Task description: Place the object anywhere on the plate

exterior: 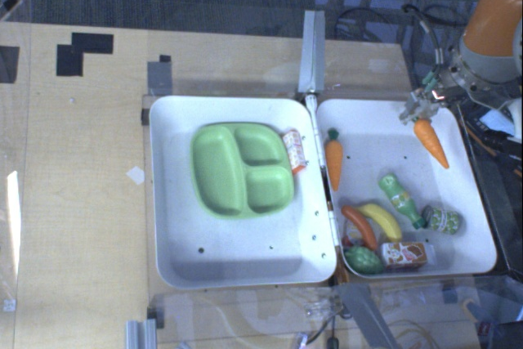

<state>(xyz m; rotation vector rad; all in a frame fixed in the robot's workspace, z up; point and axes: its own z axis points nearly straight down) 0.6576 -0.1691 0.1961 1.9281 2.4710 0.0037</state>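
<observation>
Left bin [176,257]: holds green plate [242,168], kept bare to receive. Right bin [482,253]: holds spare toys. Gripper [419,108]: raised over right bin's far edge, clenched on carrot [431,141], which hangs tip-down, lifted apparently for carriage to the plate.

We see a smooth, matt green plastic plate [243,169] in a glossy white plastic bin [176,249]. The bench [73,200] looks like pale wood. The carrot [431,141] looks like smooth plastic.
</observation>
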